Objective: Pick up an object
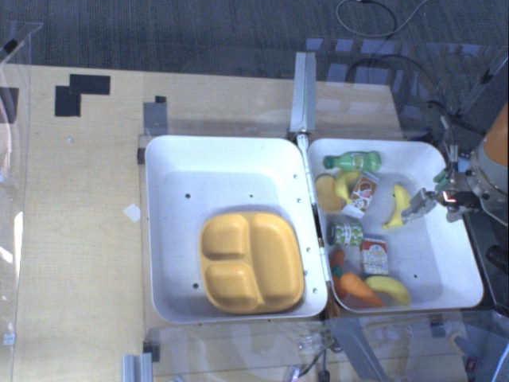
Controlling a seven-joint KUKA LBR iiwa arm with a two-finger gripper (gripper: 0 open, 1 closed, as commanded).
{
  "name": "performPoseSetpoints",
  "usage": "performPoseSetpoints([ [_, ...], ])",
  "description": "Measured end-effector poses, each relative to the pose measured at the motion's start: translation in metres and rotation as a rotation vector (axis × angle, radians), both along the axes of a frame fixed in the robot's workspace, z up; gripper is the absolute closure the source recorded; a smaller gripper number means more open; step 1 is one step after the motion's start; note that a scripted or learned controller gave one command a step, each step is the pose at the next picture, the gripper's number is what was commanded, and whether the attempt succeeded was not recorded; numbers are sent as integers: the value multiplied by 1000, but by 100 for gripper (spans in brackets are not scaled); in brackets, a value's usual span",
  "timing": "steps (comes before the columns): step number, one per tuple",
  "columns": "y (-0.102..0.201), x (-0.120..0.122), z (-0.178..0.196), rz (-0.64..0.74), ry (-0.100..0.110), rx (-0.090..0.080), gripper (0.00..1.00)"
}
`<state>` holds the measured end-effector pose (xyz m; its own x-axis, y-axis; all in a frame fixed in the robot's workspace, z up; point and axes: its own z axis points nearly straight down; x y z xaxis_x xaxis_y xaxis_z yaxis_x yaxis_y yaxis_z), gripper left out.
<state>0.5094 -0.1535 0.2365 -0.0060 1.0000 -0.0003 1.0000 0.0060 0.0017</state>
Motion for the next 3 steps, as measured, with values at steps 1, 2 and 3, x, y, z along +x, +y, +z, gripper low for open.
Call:
performPoseSetpoints([
  [1, 36, 72, -148, -79, -9, -1, 0],
  [2, 38, 74, -137, -78, -13, 2, 100],
  [3, 93, 91, 0, -140, -2, 0, 100],
])
